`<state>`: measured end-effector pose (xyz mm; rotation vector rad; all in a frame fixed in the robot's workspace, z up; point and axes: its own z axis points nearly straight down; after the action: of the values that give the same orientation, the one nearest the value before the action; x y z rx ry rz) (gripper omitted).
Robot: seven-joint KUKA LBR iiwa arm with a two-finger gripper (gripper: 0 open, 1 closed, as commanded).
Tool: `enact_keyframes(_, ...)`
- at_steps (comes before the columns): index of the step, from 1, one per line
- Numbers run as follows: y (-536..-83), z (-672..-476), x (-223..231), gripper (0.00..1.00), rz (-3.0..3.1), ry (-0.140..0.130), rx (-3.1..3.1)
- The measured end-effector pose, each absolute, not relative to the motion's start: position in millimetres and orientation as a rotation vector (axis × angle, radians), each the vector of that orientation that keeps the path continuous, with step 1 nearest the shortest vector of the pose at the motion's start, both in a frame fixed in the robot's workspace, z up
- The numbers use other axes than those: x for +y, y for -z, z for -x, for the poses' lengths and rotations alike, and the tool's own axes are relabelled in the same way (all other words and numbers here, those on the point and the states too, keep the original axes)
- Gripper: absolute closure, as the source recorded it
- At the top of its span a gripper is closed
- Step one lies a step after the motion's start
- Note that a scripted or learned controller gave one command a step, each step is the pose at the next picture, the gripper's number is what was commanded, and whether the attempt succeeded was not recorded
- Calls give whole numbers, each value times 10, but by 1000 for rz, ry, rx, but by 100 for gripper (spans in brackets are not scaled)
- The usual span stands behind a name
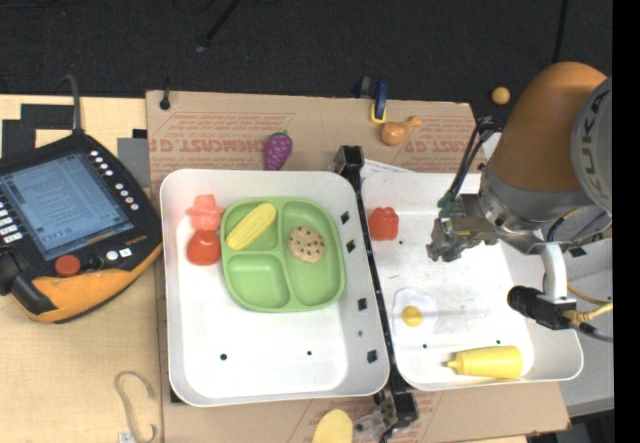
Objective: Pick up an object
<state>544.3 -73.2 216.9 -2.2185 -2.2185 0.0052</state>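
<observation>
Gripper [446, 243] hovers over the right bin [560, 331], near its upper middle; I can't tell how wide it stands, and I see nothing held. Nearest candidate is the red cup [384, 223], just left of the gripper by the bin's left wall, upright. Egg [412, 313] lies below and left. Mustard bottle [487, 362] sits well below, near the front rim, long axis left-right, tip pointing left. I'd judge the cup the easiest reach: a short move left.
</observation>
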Motion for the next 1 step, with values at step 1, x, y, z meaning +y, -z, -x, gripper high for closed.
enact_keyframes(1, -2194, -5339, -727, 100, 2226, -3, -2213)
